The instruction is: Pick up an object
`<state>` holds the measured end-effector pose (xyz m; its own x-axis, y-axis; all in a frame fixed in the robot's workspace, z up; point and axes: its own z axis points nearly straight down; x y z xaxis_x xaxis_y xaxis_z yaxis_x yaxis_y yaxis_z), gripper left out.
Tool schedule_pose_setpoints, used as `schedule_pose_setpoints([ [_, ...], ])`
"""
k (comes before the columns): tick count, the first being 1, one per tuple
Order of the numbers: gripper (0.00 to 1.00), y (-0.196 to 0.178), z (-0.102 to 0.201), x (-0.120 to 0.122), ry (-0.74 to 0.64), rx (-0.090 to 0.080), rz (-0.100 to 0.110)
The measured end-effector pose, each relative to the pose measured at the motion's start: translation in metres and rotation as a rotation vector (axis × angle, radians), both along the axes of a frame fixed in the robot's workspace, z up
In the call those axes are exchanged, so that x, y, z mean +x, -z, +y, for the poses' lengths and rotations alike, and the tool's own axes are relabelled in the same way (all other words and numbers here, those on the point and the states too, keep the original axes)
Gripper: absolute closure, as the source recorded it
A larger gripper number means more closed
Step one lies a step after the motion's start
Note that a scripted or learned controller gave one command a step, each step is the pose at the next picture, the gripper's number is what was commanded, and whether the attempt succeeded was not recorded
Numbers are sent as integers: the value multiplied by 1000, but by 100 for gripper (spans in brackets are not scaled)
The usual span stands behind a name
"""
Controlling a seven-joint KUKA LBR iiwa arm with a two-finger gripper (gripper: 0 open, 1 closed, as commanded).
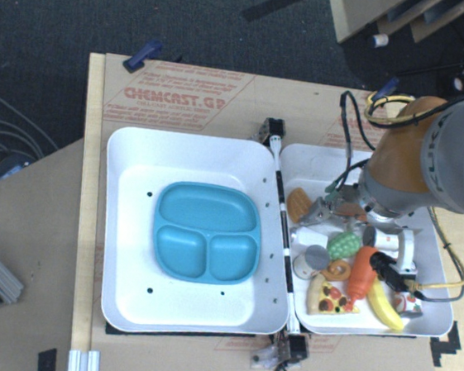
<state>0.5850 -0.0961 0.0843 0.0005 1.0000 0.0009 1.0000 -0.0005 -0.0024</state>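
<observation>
1. Over the right bin, toward its far half: the gripper sits low above the toy heap, with the arm reaching in from the right. The wrist hides its working end, so I cannot tell how wide it is open or whether it has hold of anything.
2. Candidates for the pick are all in the right bin. The brown piece is just beside the gripper, near the wall shared with the left bin. The green toy is on the gripper's near side. The grey disc, orange carrot, pizza slice and banana are packed toward the front, several of them touching.
3. The left bin holds a blue divided plate, well apart from the gripper. Judged an unlikely target from this pose.
4. Risk, crowding: closing on the green toy could also catch the carrot beside it, giving a double pick, or shove it aside.
5. Risk, wall: a descent on the brown piece could strike the shared rim. The piece also looks flat and may offer little edge.
6. Risk, shape: the carrot and banana look rounded and smooth, so an off-centre grip would likely let them slip out.
</observation>
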Motion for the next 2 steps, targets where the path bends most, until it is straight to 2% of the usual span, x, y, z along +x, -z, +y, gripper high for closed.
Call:
schedule_pose_setpoints([
  [1, 0, -1, -6, 49, -1, -1, -3],
  [2, 100, -10, -6, 50, -2, -1, -4],
])
